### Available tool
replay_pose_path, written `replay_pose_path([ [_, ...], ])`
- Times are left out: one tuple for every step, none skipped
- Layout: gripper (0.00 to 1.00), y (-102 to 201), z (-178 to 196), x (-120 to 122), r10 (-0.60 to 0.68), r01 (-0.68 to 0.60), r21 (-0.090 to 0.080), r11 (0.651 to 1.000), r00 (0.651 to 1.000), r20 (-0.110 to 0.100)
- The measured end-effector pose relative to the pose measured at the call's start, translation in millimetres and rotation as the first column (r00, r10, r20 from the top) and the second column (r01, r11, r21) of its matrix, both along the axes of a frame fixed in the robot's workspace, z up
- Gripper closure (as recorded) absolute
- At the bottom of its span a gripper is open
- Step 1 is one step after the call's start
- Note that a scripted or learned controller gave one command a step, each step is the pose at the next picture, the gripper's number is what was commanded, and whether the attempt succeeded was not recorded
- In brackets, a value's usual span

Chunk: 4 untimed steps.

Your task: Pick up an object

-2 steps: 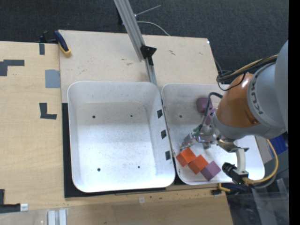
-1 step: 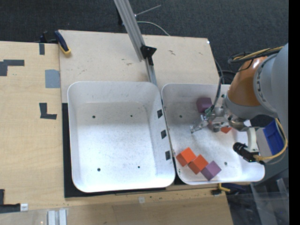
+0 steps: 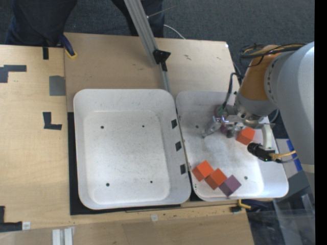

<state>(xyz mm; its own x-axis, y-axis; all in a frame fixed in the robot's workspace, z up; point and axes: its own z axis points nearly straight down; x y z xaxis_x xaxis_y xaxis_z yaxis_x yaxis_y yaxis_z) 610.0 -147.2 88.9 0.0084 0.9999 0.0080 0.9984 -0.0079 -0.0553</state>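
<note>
**Arm reaches into right bin at wooden bench**

Light wood bench (image 3: 122, 70), dark carpet beyond; metal pole (image 3: 145, 27) slants across its far side. Left bin (image 3: 125, 98) sits beside right bin (image 3: 196, 103). In right bin: orange block (image 3: 246, 136) just beside gripper (image 3: 225, 124); claw state can't be told. At bin's near edge, two orange cubes (image 3: 209, 174) w/ purple cube (image 3: 230, 185) touching in a row.

A slanted metal rail (image 3: 144, 28) crosses the wooden bench (image 3: 117, 65) beside black tape marks (image 3: 49, 120).
</note>
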Motion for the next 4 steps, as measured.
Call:
replay_pose_path([
  [0.0,-5,1,-6,0.005,-0.005,-0.001,1.0,1.0,0.027],
  [0.0,56,108,-64,0.013,-0.013,-0.007,1.0,0.998,0.059],
  [0.0,8,130,-1,0.01,-0.009,-0.012,1.0,0.998,0.061],
  [0.0,-8,27,28,0.011,-0.01,-0.016,1.0,0.997,0.074],
])
